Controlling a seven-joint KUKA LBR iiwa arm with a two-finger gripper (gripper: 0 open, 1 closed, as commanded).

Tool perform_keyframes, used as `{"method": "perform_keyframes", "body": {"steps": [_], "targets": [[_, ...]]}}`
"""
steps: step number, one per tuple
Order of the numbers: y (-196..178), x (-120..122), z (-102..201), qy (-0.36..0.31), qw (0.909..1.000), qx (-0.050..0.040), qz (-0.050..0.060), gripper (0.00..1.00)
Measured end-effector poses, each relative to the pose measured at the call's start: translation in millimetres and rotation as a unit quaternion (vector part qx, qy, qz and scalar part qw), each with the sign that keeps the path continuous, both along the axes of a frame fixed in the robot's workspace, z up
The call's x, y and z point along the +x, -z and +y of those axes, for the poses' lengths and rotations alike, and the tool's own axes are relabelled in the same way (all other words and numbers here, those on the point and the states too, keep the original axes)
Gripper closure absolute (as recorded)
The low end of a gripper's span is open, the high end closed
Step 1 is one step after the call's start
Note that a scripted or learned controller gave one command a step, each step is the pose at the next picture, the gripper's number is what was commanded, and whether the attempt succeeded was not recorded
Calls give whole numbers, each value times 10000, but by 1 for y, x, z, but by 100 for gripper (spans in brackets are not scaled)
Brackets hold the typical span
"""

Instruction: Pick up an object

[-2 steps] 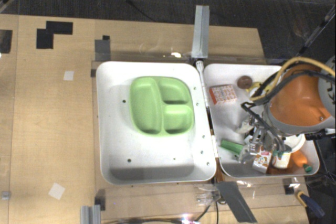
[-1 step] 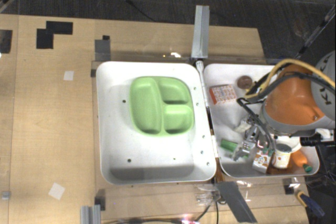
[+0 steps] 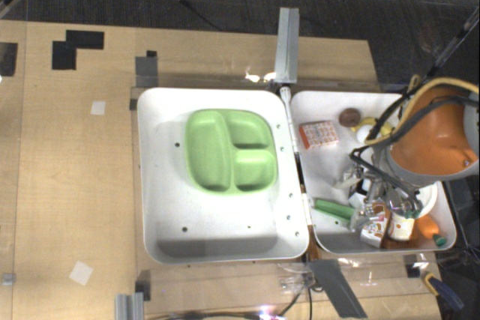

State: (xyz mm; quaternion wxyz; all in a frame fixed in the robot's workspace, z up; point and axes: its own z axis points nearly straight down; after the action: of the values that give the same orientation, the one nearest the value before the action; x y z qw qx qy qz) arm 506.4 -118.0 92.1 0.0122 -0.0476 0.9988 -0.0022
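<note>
Seen from above at a slant, a wooden bench (image 3: 67, 183) bears two shallow white bins side by side. The left bin (image 3: 161, 236) holds one thing: a green tray (image 3: 229, 150) with three compartments, lying near the middle.

The right bin (image 3: 326, 161) holds a small clutter. Toward its far side lie one red-and-white packet (image 3: 319, 134), one brown round piece (image 3: 349, 117) and one yellow item (image 3: 381, 128), partly hidden by cables. Toward the near side lie one green stick (image 3: 333, 208), one red-and-white carton (image 3: 376, 228), one small bottle (image 3: 403, 227) with a dark cap, and one orange piece (image 3: 429, 228) in the near right corner.

One arm (image 3: 435, 139), grey with an orange band, reaches in from the right and hangs low over the right bin. Its gripper (image 3: 367, 198) points down amid the near clutter, just right of the green stick's end and just above the carton. The metal parts blur together there, so whether it is spread or pinching cannot be told, and nothing can be seen held in it.
</note>
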Motion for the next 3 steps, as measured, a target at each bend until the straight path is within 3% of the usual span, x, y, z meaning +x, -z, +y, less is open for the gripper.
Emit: {"method": "perform_keyframes", "body": {"steps": [1,2,3], "targets": [[0,-9,16,466,9989,-1,-17,0],[0,10,16,1263,9920,42,27,0],[0,-12,-12,803,9968,23,-7,0]]}}
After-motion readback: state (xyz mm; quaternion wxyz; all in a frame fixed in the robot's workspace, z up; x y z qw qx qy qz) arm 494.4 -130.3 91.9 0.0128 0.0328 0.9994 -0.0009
